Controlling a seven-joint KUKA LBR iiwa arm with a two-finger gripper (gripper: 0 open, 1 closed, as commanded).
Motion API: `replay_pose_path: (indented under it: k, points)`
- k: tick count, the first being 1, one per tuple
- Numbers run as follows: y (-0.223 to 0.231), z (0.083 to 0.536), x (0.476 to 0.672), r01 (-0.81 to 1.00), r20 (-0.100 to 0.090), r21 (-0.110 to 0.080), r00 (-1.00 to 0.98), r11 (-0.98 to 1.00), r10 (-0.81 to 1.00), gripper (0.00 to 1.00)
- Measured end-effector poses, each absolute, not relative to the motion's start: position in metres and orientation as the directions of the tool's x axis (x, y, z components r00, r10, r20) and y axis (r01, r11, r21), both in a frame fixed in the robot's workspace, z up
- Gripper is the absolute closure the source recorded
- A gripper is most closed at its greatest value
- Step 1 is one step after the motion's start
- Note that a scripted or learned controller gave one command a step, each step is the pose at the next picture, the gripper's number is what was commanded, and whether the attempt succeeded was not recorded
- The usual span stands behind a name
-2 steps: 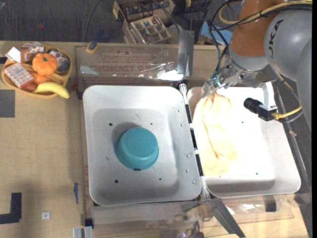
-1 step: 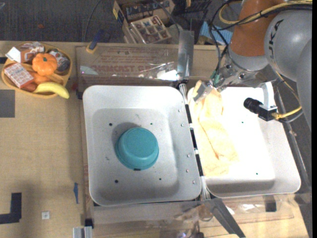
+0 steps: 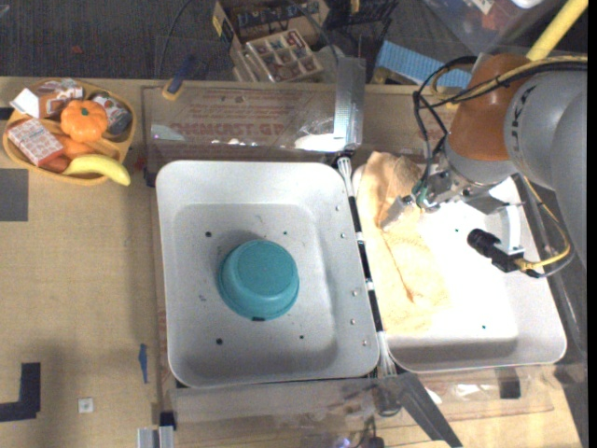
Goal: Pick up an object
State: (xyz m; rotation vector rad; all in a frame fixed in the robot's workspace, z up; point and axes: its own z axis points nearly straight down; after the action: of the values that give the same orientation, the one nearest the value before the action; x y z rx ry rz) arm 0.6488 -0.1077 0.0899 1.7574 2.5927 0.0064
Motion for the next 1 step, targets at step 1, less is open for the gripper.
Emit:
replay_pose_path:
  k: [1]
  points:
    - [-0.1075, 0.1022, 0.6505, 0.929, -0.007, 0.014, -0.37, 0.37, 0.929, 1.0]
